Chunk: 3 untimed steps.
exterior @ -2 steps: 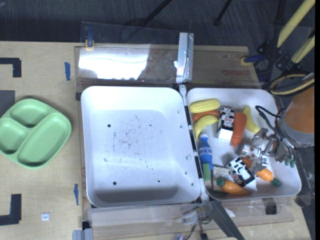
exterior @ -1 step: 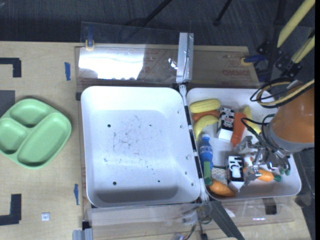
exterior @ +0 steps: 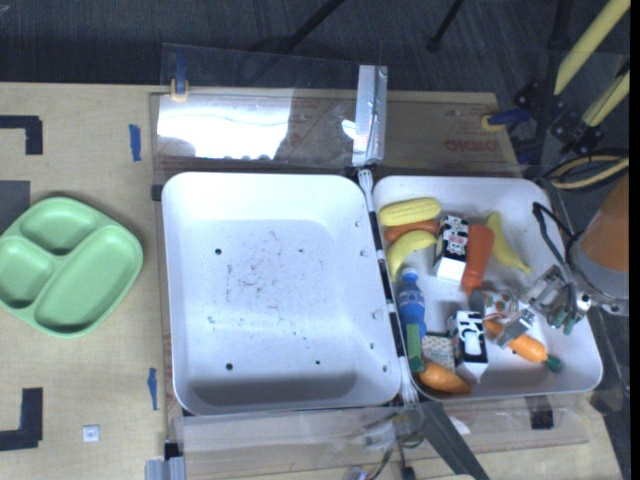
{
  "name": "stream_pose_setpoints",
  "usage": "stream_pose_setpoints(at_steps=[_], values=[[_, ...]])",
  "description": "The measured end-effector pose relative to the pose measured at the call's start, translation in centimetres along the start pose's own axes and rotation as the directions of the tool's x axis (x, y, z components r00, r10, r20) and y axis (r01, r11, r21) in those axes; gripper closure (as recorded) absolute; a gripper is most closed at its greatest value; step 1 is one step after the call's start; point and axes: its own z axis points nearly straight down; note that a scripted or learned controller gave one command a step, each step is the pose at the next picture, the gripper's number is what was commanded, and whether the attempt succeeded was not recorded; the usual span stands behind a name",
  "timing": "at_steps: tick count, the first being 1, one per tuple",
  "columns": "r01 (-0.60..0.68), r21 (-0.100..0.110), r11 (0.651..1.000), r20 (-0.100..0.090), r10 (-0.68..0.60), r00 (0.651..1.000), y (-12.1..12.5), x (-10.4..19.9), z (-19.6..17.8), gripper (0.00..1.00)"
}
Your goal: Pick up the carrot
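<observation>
A: We are looking down on the pale wooden bench (exterior: 80,118) with the two shallow white plastic bins. The left-hand bin (exterior: 265,268) is lying bare, and the right-hand bin (exterior: 520,190) is carrying all the clutter, so that is where we are working.

B: Agreed. The grey arm with the orange band (exterior: 608,243) is reaching in over the right bin's far side. We are judging this as the approach step: we are closing in on the target, not yet lifting anything.

A: And the two-finger metal pincer (exterior: 548,303)?

B: It is hanging low among the toys near the bin's right wall. We are seeing nothing clearly held in it, and we cannot tell how wide it is standing, because the metal parts are blurring into the clutter.

A: Where are we placing the target?

B: We are taking the small orange plastic carrot with the green tip (exterior: 527,348) as ours. It is lying near the bin's front right corner, just beside the pincer and a little nearer the front wall. A longer orange-red tapered piece (exterior: 478,256) is lying further back, so we are not fully sure.

A: So next we are needing a short shift toward the front wall, a drop over the orange body, and a close clear of the black-and-white box (exterior: 470,336) beside it
</observation>
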Motion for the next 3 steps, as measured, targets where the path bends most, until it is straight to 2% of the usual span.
stream_pose_setpoints(at_steps=[1,2,3], values=[[0.294,-0.001,0.956,-0.004,-0.294,0.956,-2.2,1.1,0.0,0.00],[-0.187,-0.001,0.982,-0.002,0.187,0.982,2.6,-2.6,0.0,0.00],[-0.185,-0.004,0.983,0.005,0.185,0.983,2.8,-2.8,-1.2,1.00]])
